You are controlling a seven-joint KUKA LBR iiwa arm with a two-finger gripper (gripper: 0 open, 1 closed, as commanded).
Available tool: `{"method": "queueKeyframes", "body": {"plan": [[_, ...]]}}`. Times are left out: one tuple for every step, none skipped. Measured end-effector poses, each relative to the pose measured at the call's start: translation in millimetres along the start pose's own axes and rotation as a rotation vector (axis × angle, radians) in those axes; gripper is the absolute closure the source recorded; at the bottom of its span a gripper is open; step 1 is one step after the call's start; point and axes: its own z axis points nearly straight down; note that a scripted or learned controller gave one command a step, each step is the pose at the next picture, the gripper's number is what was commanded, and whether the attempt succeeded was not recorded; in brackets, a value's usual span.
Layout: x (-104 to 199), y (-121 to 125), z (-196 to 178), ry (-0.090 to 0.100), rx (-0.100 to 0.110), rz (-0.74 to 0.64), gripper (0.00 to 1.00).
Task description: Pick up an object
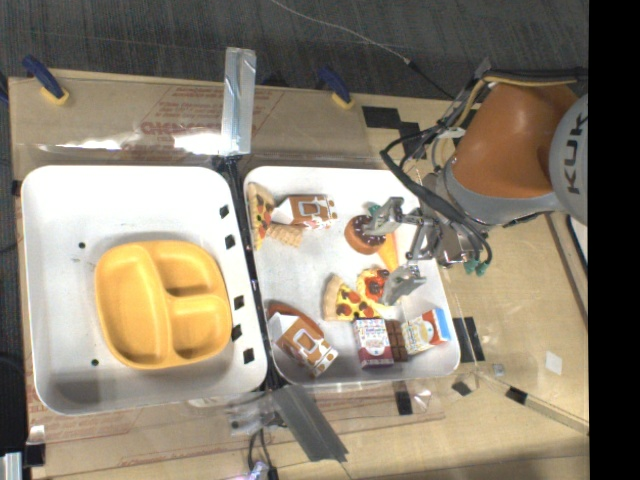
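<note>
The right white bin (262, 298) holds several toy foods. Among them are a chocolate donut (360, 234), a pizza slice (347, 301), a small orange wedge (389, 251) and a red and yellow piece (374, 280). My gripper (392, 249) hangs low over the bin's right side, below the orange wrist band. It stands open, with one finger (384, 211) beside the donut and the other finger (401, 284) just right of the red and yellow piece. The orange wedge lies in the gap between them, and nothing is clamped.
A yellow divided plate (160, 298) lies in the left bin (40, 198). Small cartons (373, 342) (430, 328) (308, 345) line the right bin's front wall. Another carton (312, 209) and a waffle cone (283, 235) sit near its back left. Cables (420, 148) loop off the wrist.
</note>
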Motion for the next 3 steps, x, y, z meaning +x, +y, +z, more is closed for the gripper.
{"method": "queueKeyframes", "body": {"plan": [[-10,-35,124,-0.019,0.005,0.052,0.00],[-34,-37,127,-0.011,0.004,0.003,0.00],[-43,-30,127,-0.012,0.004,0.055,0.00]]}}
